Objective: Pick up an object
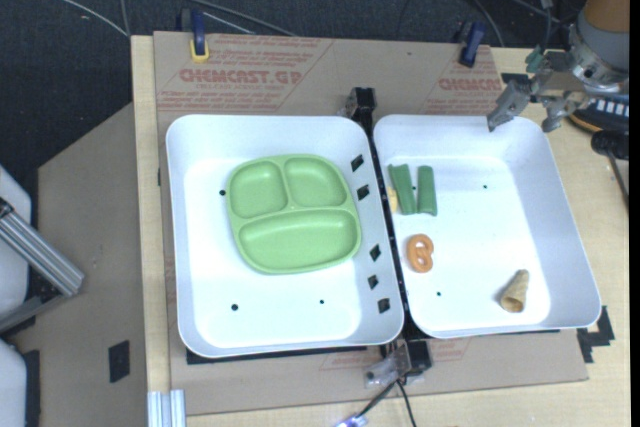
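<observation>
The gripper (523, 114) hangs at the far right corner of the right bin (560, 215), its two grey fingers (499, 113) spread wide apart, one tip over the bin's far rim and the other just outside it. Nothing sits between the fingers. The arm (605, 15), grey with an orange band, comes in from the upper right of the view.

The right bin holds the loose objects. Two green sticks (414, 190) lie side by side near the bin's left wall, running lengthwise away from the camera, with a small yellowish piece (393, 203) just beside them against the wall. Nearer the camera, an orange pretzel-shaped piece (420, 253) lies on the bin floor, apart from the sticks. A tan cone-shaped piece (514, 291) rests toward the near right corner, well apart from the others. All of these lie well away from the gripper.

The left bin (190, 215) carries a green divided plate (293, 213) with three compartments, set roughly in the middle of the bin. The two bins stand touching along their inner edges, with black clips along the join. They rest on a brown board (250, 65) printed with red lettering, held by a blue clamp (199, 33) at the far left and another blue clamp (470, 42) at the far right.
</observation>
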Controlling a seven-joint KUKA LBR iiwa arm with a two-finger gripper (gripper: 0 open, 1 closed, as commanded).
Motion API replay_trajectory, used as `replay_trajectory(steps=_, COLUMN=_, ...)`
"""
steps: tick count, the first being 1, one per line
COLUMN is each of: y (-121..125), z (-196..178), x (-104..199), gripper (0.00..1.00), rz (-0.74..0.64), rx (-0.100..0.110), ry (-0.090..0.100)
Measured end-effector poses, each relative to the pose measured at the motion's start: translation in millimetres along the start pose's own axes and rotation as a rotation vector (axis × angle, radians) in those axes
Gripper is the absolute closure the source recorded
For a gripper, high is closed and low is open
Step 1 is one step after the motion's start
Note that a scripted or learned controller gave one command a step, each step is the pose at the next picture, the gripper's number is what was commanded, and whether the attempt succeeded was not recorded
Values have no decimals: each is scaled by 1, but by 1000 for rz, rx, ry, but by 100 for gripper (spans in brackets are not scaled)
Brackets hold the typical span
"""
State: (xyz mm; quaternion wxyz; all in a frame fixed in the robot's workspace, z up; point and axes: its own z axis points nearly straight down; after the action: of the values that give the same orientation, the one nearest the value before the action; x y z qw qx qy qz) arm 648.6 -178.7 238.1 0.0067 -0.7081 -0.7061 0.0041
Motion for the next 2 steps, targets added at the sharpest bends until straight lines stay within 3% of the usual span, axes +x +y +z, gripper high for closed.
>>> replay_trajectory(steps=1, y=2, z=-9, x=1, gripper=0, rz=-3, rx=-14, ry=-3)
replay_trajectory(steps=2, y=-6, z=47, x=5, gripper=0, rz=-3, rx=-9, ry=-2)
